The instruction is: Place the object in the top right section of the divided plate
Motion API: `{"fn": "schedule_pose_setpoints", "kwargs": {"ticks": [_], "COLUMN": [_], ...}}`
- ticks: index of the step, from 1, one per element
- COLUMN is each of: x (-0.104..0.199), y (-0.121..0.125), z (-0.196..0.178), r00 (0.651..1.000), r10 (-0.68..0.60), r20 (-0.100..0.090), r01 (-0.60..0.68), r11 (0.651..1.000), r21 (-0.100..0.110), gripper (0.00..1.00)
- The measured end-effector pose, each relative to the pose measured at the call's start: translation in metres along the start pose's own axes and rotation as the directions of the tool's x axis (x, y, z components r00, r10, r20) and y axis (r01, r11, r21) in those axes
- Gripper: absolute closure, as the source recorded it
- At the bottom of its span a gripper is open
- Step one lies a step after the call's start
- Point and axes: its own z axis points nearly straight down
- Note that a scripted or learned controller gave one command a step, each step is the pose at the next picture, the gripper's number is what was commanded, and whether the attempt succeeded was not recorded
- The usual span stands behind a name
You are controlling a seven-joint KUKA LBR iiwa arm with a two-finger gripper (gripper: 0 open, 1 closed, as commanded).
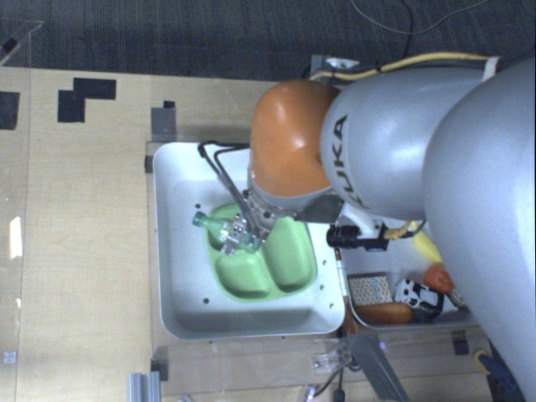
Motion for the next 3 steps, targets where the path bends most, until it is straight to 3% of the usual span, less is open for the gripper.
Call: {"fn": "schedule_pose_setpoints", "kwargs": {"ticks": [1, 2, 3], "x": [0.028, 0.058, 0.058], "y": [0.001, 0.004, 0.004], "z": [-0.034, -0.049, -0.049], "r00": [0.975, 0.994, 0.994], "r10": [-0.224, -0.107, -0.106], "r20": [0.002, 0.0, 0.001], "r01": [0.224, 0.107, 0.106], "r11": [0.975, 0.994, 0.994], "r21": [-0.001, -0.001, -0.001], "gripper": [1.0, 1.0, 0.0]}}
